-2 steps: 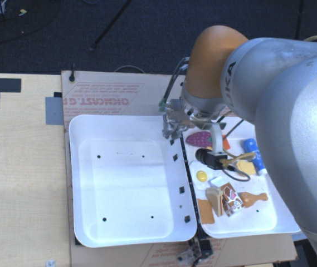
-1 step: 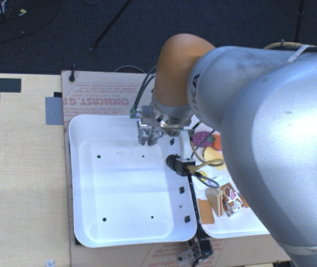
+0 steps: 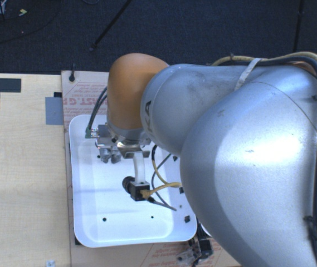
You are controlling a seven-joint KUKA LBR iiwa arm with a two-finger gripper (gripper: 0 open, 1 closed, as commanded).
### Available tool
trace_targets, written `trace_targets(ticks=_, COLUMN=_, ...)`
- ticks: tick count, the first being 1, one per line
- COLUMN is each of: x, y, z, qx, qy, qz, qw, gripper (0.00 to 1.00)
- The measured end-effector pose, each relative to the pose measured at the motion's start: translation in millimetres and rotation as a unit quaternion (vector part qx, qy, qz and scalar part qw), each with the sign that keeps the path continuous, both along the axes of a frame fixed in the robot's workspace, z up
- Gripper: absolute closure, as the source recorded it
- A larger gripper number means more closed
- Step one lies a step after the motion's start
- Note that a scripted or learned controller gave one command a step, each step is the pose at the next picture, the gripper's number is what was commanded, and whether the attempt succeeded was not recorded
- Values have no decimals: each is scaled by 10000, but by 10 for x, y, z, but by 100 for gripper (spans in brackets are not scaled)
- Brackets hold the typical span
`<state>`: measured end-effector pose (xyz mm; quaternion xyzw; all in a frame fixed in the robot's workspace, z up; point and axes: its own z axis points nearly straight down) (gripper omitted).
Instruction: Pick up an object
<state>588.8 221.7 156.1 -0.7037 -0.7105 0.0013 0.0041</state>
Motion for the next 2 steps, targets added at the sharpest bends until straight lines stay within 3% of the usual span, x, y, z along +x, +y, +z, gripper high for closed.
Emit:
trace_targets(ticks=1, x=305, y=228, z=55, qx=-14, qy=-36, qz=-42, qw=10000, gripper=100)
trace_targets(ticks=2, x=-34, y=203, z=-322, qx=-33, qy=7, qz=-65, qw=10000, gripper=100)
